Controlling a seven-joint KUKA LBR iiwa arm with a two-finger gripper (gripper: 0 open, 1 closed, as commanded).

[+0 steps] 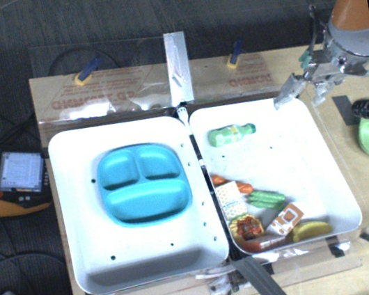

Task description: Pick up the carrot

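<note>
The carrot (243, 187) appears as a small orange piece in the right bin (313, 156), partly tucked under a white patterned box (231, 201) near the bin's left wall. My gripper (302, 93) hangs over the bin's far right corner, well away from the carrot and up to its right. Its fingers (287, 95) are spread open with nothing between them.
Around the carrot lie a green vegetable (267, 199), a red-brown item (247, 227), a small carton (286, 218) and a banana (311, 230). A green bottle (231, 133) lies at the bin's far side. The left bin (90, 252) holds a blue divided plate (143, 184).
</note>
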